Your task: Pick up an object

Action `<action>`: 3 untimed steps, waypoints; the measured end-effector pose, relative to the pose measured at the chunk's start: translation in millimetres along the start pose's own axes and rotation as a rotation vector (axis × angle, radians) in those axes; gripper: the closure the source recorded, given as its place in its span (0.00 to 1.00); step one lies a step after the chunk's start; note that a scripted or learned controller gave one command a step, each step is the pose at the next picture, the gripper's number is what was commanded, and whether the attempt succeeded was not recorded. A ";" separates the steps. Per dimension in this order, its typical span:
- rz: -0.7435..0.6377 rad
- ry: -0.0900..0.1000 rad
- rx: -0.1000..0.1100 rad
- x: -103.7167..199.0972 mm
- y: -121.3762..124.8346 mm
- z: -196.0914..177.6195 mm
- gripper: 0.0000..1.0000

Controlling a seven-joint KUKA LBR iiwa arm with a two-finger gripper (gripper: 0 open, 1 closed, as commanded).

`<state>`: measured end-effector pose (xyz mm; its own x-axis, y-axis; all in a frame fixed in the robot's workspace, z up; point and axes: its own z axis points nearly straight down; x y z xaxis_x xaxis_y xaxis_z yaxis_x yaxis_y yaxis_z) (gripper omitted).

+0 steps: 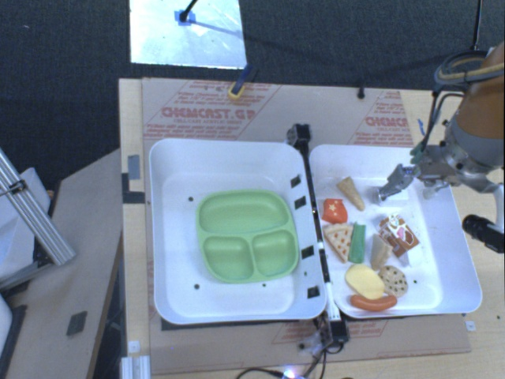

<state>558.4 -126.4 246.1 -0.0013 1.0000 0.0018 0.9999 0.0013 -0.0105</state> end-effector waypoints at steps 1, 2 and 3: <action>-0.002 -0.002 -0.012 0.2 2.2 -6.1 0.00; 0.000 -0.001 -0.007 -1.0 -2.0 55.6 0.00; 0.000 -0.001 -0.007 -2.1 -2.9 118.7 0.00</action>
<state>554.2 -128.2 127.5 -0.0011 1.0000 0.0010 1.0000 0.0011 -0.0037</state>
